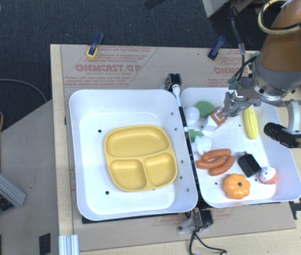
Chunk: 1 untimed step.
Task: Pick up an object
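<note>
Arm poised over toy food in the right-hand bin

Camera view: the gripper (234, 104) hangs low at the far side of the right bin (294, 180); whether it is spread or pressed together cannot be told. Just beside it lies a yellow corn cob (251, 122), long axis running near to far, with a small orange-edged piece (218, 119) at the gripper's tip, possibly touching.

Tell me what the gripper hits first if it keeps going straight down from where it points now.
Probably the small orange-and-white item just beneath the gripper, near the green broccoli in the right bin; depth is hard to judge from this view.
</note>
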### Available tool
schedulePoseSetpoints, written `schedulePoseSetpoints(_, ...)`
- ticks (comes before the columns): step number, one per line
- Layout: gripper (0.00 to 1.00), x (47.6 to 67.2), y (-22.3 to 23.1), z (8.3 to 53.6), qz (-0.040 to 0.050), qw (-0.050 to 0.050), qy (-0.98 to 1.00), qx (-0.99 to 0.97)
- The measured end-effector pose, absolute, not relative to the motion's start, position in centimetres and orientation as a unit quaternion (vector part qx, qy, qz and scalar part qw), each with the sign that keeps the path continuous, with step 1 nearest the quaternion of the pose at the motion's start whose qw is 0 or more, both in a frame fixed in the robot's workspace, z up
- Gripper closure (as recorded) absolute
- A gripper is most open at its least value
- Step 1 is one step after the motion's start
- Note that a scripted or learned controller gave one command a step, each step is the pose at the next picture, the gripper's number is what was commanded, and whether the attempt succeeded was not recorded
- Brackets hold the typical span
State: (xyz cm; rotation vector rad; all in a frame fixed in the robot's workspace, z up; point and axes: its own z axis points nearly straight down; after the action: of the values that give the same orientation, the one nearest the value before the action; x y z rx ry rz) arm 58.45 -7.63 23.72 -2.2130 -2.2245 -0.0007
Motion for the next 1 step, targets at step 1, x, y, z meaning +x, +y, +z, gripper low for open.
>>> schedulePoseSetpoints(1,1.0,55.78,-3.27,24.33,0.0002,0.002,-0.709,-0.705)
